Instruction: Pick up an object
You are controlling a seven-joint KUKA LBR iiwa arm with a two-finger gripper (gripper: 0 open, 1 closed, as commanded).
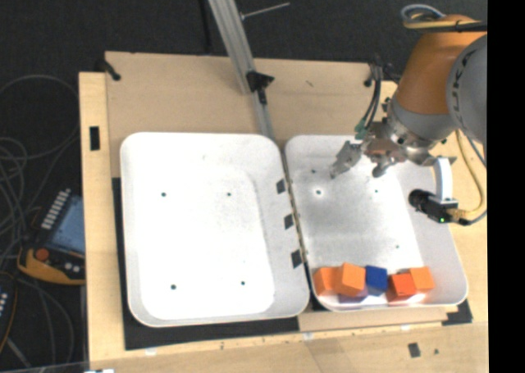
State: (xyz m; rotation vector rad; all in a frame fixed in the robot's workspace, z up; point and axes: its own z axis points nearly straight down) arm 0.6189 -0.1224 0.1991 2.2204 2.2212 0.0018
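Note:
Several small blocks lie in a row along the near edge of the right bin [361, 207]: an orange block [328, 279], another orange one [352, 278], a blue block [376, 279], and two more orange blocks [402, 285] [422, 279]. A purple piece [351, 298] peeks out beneath them. My gripper [359, 164] hangs over the far part of the right bin, well away from the blocks. Its two fingers are spread apart with nothing between them.
The left bin [205, 224] sits beside the right one, joined by black clips [289, 220]. A slanted metal rail [234, 31] reaches in from the back. Cables and a handheld pendant [53, 240] lie off the bench at left.

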